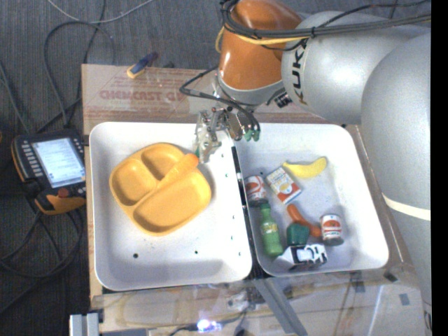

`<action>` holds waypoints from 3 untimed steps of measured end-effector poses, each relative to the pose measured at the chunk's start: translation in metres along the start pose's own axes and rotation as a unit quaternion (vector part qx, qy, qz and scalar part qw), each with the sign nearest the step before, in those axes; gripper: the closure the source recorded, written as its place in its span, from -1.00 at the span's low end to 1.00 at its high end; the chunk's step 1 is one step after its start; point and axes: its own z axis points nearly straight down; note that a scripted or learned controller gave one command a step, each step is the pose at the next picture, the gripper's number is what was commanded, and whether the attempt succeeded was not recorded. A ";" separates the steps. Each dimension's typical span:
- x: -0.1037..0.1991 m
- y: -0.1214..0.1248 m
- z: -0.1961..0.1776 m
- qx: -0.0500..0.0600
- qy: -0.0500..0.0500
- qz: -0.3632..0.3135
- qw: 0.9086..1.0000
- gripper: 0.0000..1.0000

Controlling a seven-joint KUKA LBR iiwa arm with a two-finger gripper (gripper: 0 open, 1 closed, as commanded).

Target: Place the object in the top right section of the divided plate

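While reaching in from 3 o'clock, hanging with the jaws over the left bin (119, 257), at the 2 o'clock edge of the divided plate (168, 212). Jaws hovering just beside the orange object (183, 166); opening and any grip impossible to tell. Orange object lying at the plate's 2 o'clock rim, pointing toward 2 o'clock; exact compartment unclear. Resting at 3 o'clock in the right bin (353, 152): banana (308, 166), green bottle (269, 233), two cans.

Orange obj (183, 166) on yellow plate (150, 208)
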 end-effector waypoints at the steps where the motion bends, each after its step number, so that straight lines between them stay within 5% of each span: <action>1: 0.000 0.000 0.000 -0.001 0.000 0.000 1.000 -1.00; 2: 0.042 0.056 0.089 -0.003 -0.011 -0.014 1.000 -1.00; 3: 0.039 0.056 0.075 -0.004 -0.016 -0.013 1.000 1.00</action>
